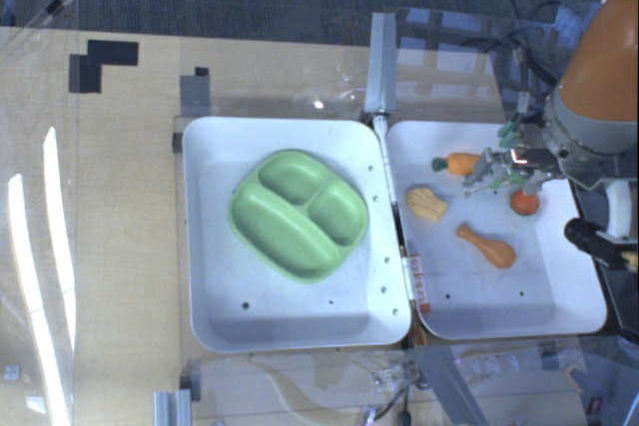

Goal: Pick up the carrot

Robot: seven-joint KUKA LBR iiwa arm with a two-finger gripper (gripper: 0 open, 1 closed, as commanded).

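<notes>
The carrot (pixel 459 164) is a small orange piece with a green tip at its left end, lying near the back of the right bin (pixel 559 314). My gripper (pixel 497 173) hovers just to the right of the carrot, close to its orange end. The arm comes in from the right, and its orange band (pixel 607 45) and grey wrist sit above the bin's right side. Nothing shows as held.
A red tomato-like item (pixel 525 203) sits right under the wrist. A yellow ribbed piece (pixel 427 205) and an orange drumstick-shaped toy (pixel 486 245) lie nearer the front. The left bin (pixel 215 314) holds a green divided plate (pixel 299 213).
</notes>
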